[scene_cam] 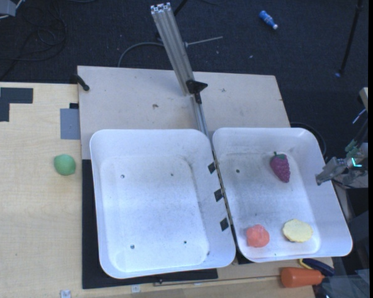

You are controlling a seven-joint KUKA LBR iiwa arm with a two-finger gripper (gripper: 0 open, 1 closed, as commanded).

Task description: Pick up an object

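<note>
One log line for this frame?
hand: right bin's right rim | in bin: purple berry-shaped toy, orange-red round toy, yellow round toy

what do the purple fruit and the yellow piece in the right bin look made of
Purple fruit: likely moulded plastic or rubber, matte, with a dimpled look and a green stem. Yellow piece: probably soft plastic or foam, dull and pale, with no shine. Too small to be sure of either.

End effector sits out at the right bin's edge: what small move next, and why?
Probably shift the end effector left over the right white bin, toward the purple strawberry-shaped toy. It is the nearest object, lying apart from the orange round piece and yellow round piece.
</note>
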